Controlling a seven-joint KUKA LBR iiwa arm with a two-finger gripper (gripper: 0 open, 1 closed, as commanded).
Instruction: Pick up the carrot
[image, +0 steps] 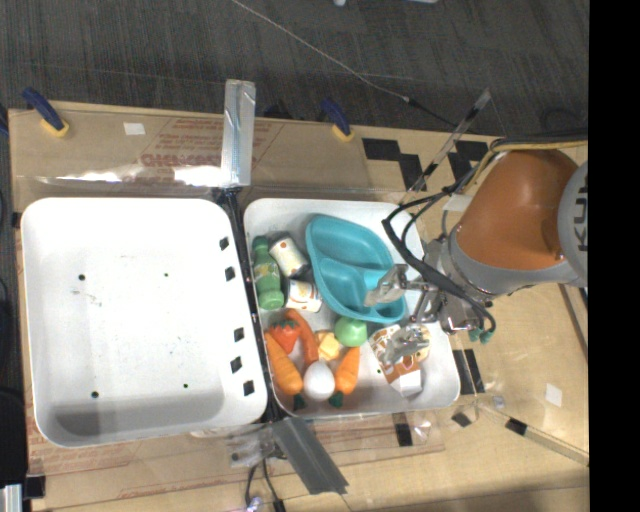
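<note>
From the fixed camera above the bench, the grey arm with its orange band (525, 215) reaches in from the right over the right-hand shallow white bin (440, 392), its two-finger gripper (408, 340) low above a small orange-and-white carton (402, 368) near that bin's right wall; how wide the pincer stands cannot be told, as metal parts and cables crowd the spot. The left-hand shallow white bin (120, 300) lies alongside, the two separated by a dark divider. The task's orange plastic carrot (347, 370) lies near the right bin's front wall, its green end pointing to the front edge, just beside a white egg-shaped piece (319, 381) and below a round green toy fruit (350, 331). A second, fatter orange toy vegetable (283, 366) lies against the divider side, touching a red toy piece (290, 333). Behind them a teal plastic bowl-shaped dish (350, 268) is tilted in the middle of the bin, with a green toy bottle (268, 280) and a white cylindrical can (290, 256) to its left. Black cables (420, 215) loop from the wrist over the bin's rear right corner.
</note>
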